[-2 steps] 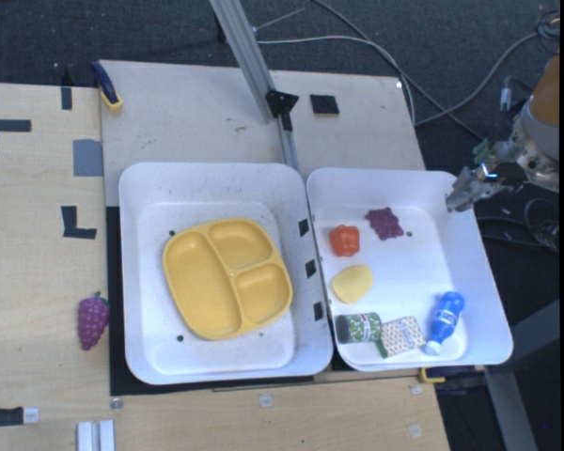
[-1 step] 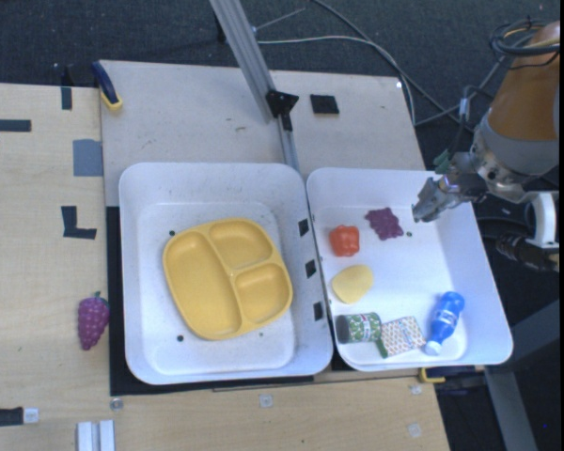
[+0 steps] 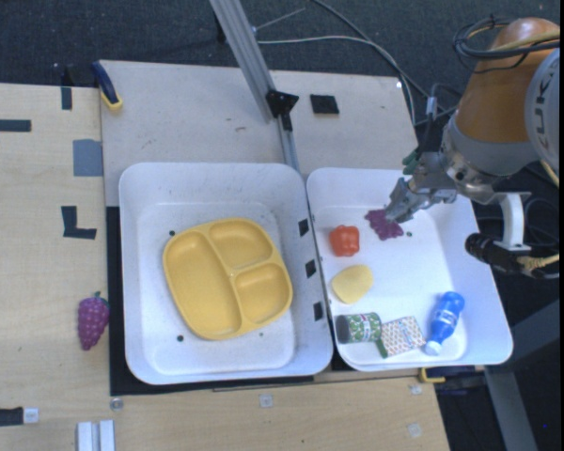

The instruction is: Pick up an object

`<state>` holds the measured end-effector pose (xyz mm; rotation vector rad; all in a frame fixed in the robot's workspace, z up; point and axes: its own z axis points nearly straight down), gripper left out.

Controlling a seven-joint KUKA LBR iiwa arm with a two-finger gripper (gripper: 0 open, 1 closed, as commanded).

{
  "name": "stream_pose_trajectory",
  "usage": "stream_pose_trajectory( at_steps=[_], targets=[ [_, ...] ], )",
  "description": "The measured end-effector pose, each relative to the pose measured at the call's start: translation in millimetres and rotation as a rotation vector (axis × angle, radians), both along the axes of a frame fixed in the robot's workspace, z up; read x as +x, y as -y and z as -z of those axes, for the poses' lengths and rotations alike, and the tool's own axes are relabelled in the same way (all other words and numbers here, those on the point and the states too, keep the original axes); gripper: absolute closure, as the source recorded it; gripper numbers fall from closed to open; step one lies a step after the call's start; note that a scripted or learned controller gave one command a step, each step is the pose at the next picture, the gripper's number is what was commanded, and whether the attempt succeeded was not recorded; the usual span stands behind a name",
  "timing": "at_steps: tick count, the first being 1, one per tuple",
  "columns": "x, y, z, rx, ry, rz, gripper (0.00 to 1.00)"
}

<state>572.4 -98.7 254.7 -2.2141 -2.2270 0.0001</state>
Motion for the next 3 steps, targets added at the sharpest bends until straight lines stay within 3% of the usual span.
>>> stream_pose_trajectory(
  at_steps=[3],
  targets=[
    [-30.1,-160.3,24.4,0.0,-0.003,-0.001,1.0]
  ],
)
